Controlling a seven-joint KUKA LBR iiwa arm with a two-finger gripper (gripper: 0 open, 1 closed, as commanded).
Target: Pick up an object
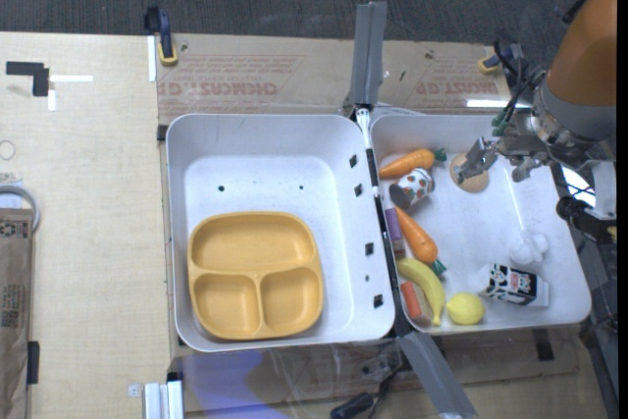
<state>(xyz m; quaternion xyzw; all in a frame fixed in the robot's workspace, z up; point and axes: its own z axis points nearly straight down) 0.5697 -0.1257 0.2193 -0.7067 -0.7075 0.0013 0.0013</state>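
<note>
a grey kuka arm with an orange band (pixel 589 44) reaches in from the right over a bench holding two shallow white bins side by side. its two-finger gripper (pixel 500 157) hangs over the far half of the right bin (pixel 564 240), near that bin's right wall, its metal fingers (pixel 481 155) spread somewhat apart with nothing between them. just beside the fingertips, toward the bin's far edge, lies a small tan round object (pixel 471 175); whether it touches the fingers cannot be told. along the right bin's left wall sit an orange carrot (pixel 407 162) near the far corner, a small dark-and-white item with red spots (pixel 412 188) just beneath it, a second carrot (pixel 416 234) slanting down the wall, and a yellow banana (pixel 424 283) toward the near-left corner, with a reddish piece (pixel 411 299) tucked against it. a lemon (pixel 466 309) rests at the near edge beside the banana, and a black-and-white carton (pixel 510 284) lies on its side toward the near-right corner. the left bin (pixel 182 211) holds a yellow three-compartment plate (pixel 257 273) in its near half, close to the left wall.
</note>
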